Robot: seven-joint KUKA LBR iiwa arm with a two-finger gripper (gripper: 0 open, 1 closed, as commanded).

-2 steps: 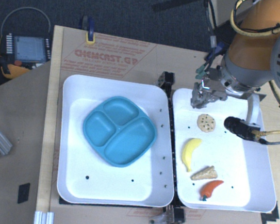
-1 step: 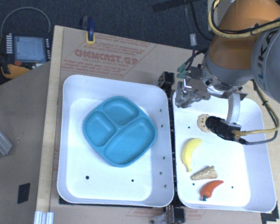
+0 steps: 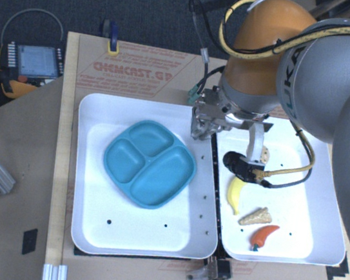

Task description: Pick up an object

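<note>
The brown board (image 3: 149,59) reads "CHEMCAST GP" in red.

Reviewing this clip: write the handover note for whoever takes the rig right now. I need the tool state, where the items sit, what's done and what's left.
Tool: low over the far end of the wall between the bins, by the plate's far right corner. No object seen in it.
Left bin: blue divided plate, lying flat.
Right bin: banana, tan wedge and red pepper, clustered near its left front.
Done: nothing lifted; every item rests in a bin.
Left: pick up one object.
</note>
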